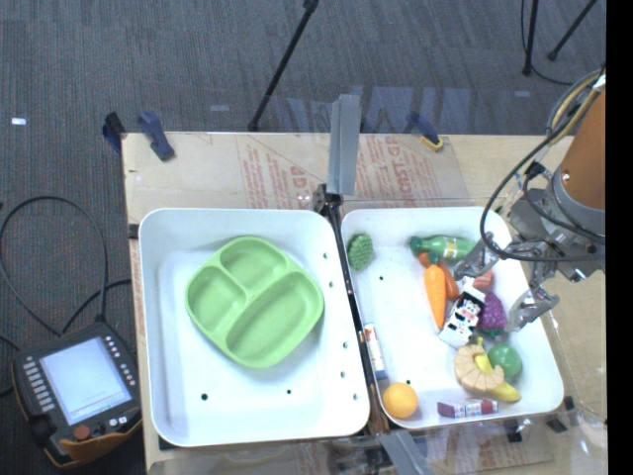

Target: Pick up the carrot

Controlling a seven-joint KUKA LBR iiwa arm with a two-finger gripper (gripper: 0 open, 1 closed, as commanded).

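Divided plate [255, 301] in left bin [158, 255]; carrot [435, 296] among toys in right bin [396, 364].

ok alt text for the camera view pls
A grey arm's two-finger gripper hangs open over the right white bin, beside an orange toy carrot lying among toy foods. The left white bin holds a green divided plate.
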